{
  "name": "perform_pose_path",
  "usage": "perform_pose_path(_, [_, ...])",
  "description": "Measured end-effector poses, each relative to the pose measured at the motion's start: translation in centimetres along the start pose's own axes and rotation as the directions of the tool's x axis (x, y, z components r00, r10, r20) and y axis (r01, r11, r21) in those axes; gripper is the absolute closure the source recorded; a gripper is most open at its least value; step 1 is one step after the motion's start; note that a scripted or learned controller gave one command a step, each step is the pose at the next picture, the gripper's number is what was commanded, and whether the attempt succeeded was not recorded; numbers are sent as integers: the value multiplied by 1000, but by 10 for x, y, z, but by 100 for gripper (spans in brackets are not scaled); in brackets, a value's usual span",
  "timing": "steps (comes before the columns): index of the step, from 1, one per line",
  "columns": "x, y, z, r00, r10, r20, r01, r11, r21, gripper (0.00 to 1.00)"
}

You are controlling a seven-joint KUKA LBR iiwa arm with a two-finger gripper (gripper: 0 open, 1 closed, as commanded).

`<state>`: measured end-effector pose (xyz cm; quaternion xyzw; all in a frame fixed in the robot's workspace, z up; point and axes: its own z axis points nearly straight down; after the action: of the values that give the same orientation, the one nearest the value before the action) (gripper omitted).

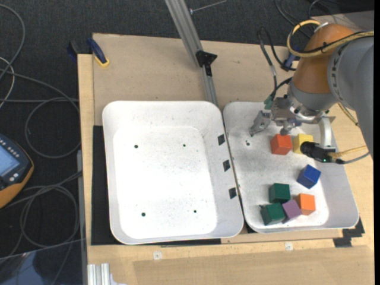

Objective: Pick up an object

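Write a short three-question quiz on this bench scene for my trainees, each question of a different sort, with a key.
1. True or false: the blocks all lie in the right bin.
2. Which block lies nearest the gripper? A) red block B) purple block C) blue block
3. Fill in: there are ___ green blocks, one just behind the other.

Key: 1 true; 2 A; 3 two.
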<state>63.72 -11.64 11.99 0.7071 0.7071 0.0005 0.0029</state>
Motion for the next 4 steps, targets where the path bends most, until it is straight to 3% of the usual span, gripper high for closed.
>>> perform_pose_path(1, [1, 3, -15, 1000, -2, -1, 2, 1000, -10, 100])
perform_pose_path(3, [-8, 19, -121, 1000, -2, -1, 2, 1000, -3, 100])
perform_pose_path(4, [-7, 21, -153, 1000, -2, -2, 2, 1000, -1, 100])
